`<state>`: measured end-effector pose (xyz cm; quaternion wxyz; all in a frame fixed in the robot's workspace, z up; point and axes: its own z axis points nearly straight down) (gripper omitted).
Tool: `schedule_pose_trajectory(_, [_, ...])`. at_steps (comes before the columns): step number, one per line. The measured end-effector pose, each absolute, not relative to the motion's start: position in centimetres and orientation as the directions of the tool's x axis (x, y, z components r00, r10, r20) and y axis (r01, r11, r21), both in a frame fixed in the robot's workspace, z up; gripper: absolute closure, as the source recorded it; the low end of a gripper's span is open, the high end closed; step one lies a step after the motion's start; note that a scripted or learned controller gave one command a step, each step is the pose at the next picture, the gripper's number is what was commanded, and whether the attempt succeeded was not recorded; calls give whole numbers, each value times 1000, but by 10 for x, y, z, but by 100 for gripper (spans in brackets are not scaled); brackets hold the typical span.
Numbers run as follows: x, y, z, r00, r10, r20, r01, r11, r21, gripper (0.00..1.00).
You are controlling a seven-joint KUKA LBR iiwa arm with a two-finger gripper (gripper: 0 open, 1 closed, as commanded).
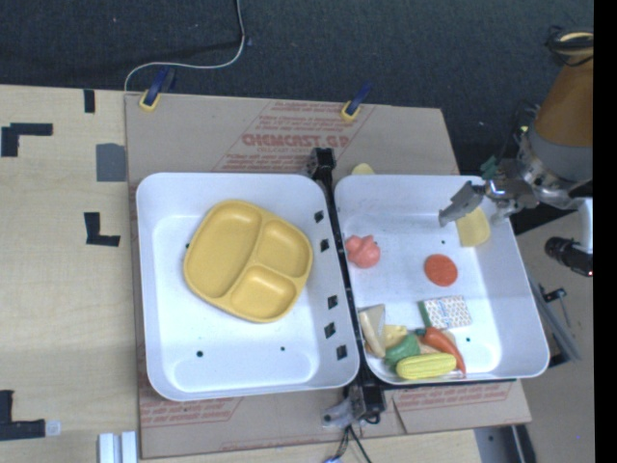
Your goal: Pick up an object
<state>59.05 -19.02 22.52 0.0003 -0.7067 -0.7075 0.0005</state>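
My gripper (470, 206) hangs over the right bin's far right corner, reaching in from the right. A pale yellow block (474, 229) lies right under it, touching or nearly so; a grip on it cannot be made out. Further in the right bin (405, 201) are a pink toy (363, 250), a red disc (442, 270) and a white patterned packet (446, 312). At the near edge sits a heap with a carrot (444, 340), a yellow corn cob (424, 366), a green piece (403, 347) and a beige piece (373, 324).
The left bin (164, 355) holds a yellow divided plate (249, 258). A small yellow thing (362, 170) sits at the right bin's far rim. Both bins rest on a cardboard sheet (280, 128) clipped to the bench. A cable (231, 27) runs along the back.
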Motion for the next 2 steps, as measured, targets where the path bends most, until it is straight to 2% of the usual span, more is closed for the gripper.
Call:
schedule_pose_trajectory(1, [571,-222,78,3,1000,-2,1000,-3,1,0])
schedule_pose_trajectory(2, [574,-222,97,-1,1000,-3,1000,1,5,100])
